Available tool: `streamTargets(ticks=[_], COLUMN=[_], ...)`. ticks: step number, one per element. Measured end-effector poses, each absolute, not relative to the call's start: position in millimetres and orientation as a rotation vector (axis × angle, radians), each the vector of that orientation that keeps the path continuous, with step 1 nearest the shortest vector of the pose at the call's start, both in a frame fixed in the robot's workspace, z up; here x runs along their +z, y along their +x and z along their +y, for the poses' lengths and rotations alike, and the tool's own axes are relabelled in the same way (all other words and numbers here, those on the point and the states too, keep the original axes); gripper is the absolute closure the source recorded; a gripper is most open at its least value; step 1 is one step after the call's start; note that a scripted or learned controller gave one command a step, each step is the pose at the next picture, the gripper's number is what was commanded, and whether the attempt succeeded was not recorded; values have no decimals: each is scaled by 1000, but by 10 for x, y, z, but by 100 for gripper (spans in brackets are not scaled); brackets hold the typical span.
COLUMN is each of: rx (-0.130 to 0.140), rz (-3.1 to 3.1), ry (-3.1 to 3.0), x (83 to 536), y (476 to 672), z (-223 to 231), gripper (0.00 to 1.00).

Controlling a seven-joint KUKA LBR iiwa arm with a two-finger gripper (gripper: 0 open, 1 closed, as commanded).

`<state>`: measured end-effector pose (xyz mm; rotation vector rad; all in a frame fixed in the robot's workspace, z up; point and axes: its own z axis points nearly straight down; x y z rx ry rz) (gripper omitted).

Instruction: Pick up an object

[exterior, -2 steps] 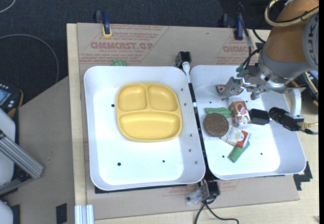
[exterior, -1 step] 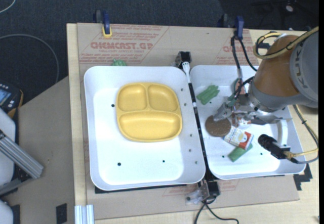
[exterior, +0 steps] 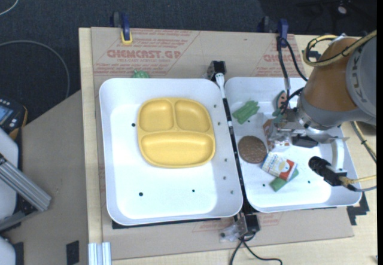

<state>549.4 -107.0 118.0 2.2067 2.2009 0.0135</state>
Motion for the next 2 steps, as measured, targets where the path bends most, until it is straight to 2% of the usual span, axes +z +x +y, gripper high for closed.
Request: streamTargets(ticks=[1,2], rx=[15,0], rz=[2223,2235], ry=[2208,2217], x=[2105,1833], y=[5732,5644], z=[-573,242], gripper=[100,100])
